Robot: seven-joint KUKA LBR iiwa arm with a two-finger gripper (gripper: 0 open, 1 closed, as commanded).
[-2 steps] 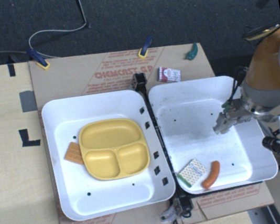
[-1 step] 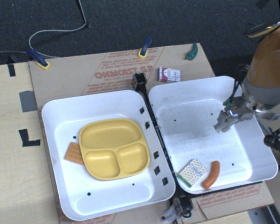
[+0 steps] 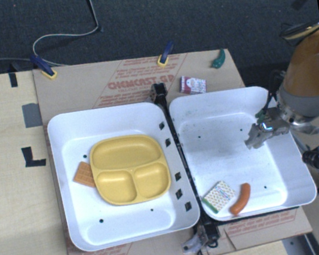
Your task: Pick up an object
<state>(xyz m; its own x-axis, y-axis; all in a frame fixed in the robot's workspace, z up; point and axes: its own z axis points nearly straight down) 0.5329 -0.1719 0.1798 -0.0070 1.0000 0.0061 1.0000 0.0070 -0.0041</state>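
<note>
Claw [image 3: 257, 138] hangs over the right shallow white plastic bin [image 3: 263, 95], near that bin's right wall, arm reaching in from the right. From where I stand the two fingers look slightly parted with nothing between them, so narrow and empty; the tips are small and blurred, so that's not certain.

Candidate objects sit below-left of the claw, along the near wall of the same bin:
- orange-red sausage-shaped toy [image 3: 240, 199], lying at a slant, well clear of the claw
- small flat packet with a green-speckled white face [image 3: 219, 195], just beside the sausage on its left, tucked toward the bin's corner

The bin floor right under the claw is bare, so a straight descent here likely grabs nothing. The corner spot makes the packet awkward; the sausage has more finger room.

Left shallow white plastic bin [image 3: 63, 131], far left of the claw, holds a yellow three-compartment plastic tray [image 3: 131, 167], compartments look bare. A thin tan waffle-textured square [image 3: 84, 175] pokes out from under the tray's left edge.

Beyond the bins on the cardboard-covered tabletop [image 3: 133, 80]: small red-and-white packet [image 3: 192, 85] up-left of the claw, small teal piece [image 3: 218, 58] above it.
</note>
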